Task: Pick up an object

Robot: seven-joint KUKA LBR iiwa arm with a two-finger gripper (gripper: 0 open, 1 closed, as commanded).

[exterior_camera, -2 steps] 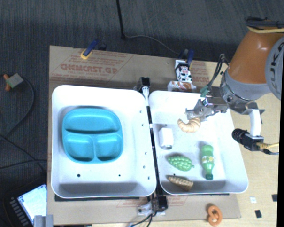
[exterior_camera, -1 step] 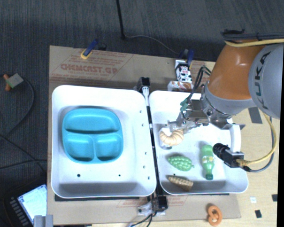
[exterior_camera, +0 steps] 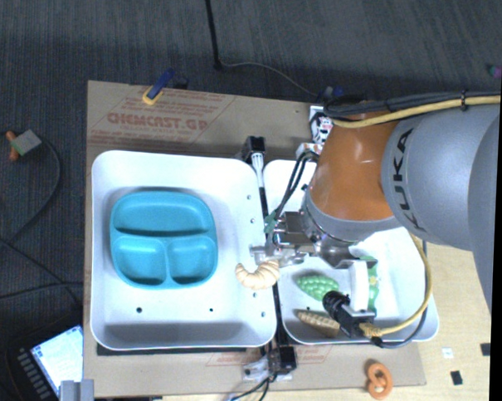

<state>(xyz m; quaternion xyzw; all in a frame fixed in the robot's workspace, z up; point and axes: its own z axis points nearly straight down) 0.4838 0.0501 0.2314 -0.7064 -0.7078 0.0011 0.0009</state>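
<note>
evidently the gripper (exterior_camera: 269, 256) stood low over the join between the two bins, at the inner edge of the right bin (exterior_camera: 412, 323), with the orange-banded wrist directly above it. whether it was open or closed could not be told; the mechanism was too cluttered to read from this angle. the likeliest target, a pale croissant-shaped piece (exterior_camera: 258, 275), lay just beside the gripper, astride the rim where the left bin (exterior_camera: 100, 230) met the right one. contact between the two could not be confirmed, and no object was seen held.

other contents noted: a green knobbly piece (exterior_camera: 316, 285) and a brown elongated piece (exterior_camera: 314, 321) lay in the right bin, near the gripper but apart from the croissant-shaped piece. a blue divided tray (exterior_camera: 162, 237) sat in the left bin, well apart. an orange ring (exterior_camera: 379, 378) lay on the surface (exterior_camera: 155, 121) outside both bins.

assessment: the step in hand appeared to be the approach to, or closing on, the croissant-shaped piece. the pick was not shown complete.

recommendation: the grip should be centred on the thick middle of the curve and taken across its narrow width, not along its length. the rim beneath would limit descent and could catch one side, so the approach should come straight down. perched as it was, the piece seemed liable to tip into either bin if nudged. the grip should be fully made before any lift, and the lift should be vertical.
</note>
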